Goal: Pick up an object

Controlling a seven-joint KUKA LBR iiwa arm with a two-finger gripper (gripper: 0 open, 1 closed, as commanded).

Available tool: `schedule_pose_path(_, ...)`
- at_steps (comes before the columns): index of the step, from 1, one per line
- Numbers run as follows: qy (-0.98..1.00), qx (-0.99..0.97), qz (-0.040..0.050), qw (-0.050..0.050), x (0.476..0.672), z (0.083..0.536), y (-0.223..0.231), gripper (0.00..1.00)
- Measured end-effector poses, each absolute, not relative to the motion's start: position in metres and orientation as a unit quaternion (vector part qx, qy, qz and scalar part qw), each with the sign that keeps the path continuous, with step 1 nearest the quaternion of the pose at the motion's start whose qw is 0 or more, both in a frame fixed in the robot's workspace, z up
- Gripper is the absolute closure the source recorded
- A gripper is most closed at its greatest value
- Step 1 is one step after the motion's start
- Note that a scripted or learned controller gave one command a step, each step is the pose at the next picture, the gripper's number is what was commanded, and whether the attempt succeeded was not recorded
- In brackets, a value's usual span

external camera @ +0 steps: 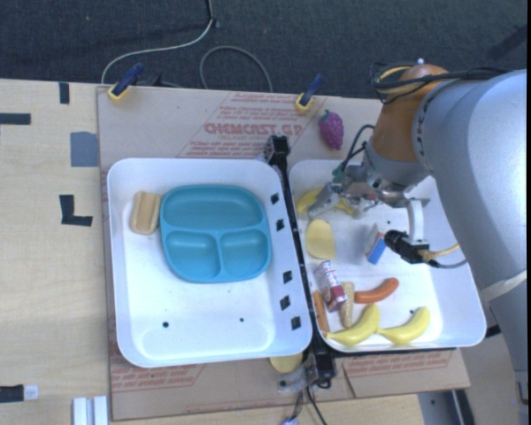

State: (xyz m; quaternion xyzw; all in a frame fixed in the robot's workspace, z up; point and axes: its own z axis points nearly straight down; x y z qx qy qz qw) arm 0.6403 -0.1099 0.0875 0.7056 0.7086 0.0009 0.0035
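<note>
My gripper (345, 193) is low in the upper left part of the right bin (451, 282), coming off the orange-banded wrist (398, 131). Just to its left lies a yellow piece (307, 200), close to the gripper's tip; whether they touch is unclear. A yellow oval piece (319, 237) lies below that. Further down are a small blue block (376, 251), a red can (329, 283), an orange hot dog (376, 290) and two bananas (357, 327) (408, 326) along the front wall.
The left bin (133, 317) holds a blue divided tray (217, 232) and a tan bread slice (144, 212). A purple grape bunch (331, 128) lies on the board behind the right bin. Black clips mark the divider (288, 255) between the bins.
</note>
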Motion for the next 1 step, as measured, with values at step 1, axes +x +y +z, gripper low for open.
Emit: schedule_pose_path(1,0.707,0.707,-0.0181,-0.008,0.6613,0.0835,-0.1057,0.0)
